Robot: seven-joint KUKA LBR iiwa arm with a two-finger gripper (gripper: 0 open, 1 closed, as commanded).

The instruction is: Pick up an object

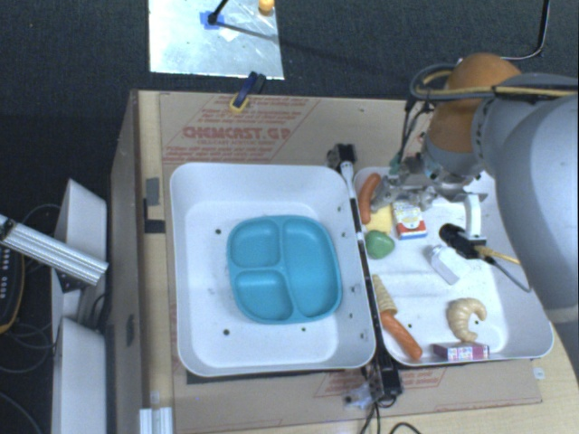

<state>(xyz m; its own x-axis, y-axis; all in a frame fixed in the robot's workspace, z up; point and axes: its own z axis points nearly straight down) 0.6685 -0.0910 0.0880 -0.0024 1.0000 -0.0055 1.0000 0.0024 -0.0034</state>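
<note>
Red-and-white small carton [411, 223] lies in the right white bin [520, 337] near its far edge, its long axis seemingly running from far edge to near edge, printed end toward the near edge. The gripper [412, 191] hangs just above its far end; whether the claw is apart or together cannot be told. A yellow block [384, 218] touches the carton's left side, an orange sausage [365, 197] lies lengthwise along the left wall, and a green rounded toy [380, 244] sits just nearer.

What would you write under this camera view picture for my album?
Robot arm reaching over a toy-food bin, beside a bin holding a blue divided plate.
</note>
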